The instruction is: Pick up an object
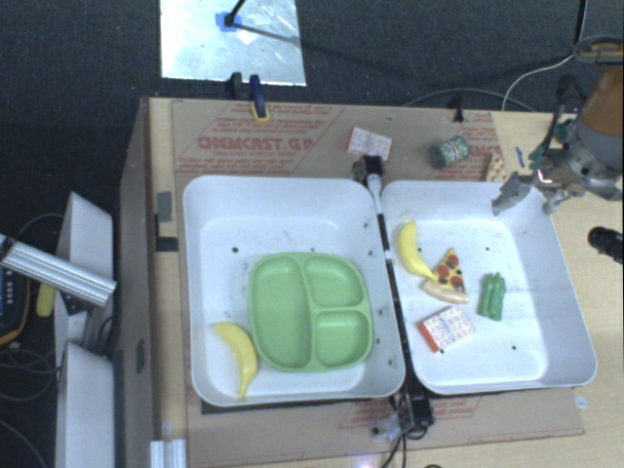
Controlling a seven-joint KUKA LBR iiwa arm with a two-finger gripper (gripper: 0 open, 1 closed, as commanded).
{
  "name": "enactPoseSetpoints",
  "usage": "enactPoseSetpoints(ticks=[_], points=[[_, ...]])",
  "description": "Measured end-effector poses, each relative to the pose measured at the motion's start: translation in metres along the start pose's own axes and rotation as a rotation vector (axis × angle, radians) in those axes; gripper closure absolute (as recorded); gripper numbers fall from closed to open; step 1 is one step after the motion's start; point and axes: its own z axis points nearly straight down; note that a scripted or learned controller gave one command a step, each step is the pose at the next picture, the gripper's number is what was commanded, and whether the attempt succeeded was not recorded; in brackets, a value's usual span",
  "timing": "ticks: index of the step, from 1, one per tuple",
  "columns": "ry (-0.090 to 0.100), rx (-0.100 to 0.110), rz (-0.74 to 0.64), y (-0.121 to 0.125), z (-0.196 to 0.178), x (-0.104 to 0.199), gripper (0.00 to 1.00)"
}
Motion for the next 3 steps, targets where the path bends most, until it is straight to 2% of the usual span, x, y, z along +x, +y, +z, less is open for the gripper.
enactPoseSetpoints(ticks=[1,2,3], points=[[0.0,-0.003,-0.001,-0.034,0.121,0.044,0.0],[0.001,0.002,0.002,-0.09,0.123,0.084,0.0],[-0.001,-0.007,0.002,-0.087,0.109,0.083,1.0]])
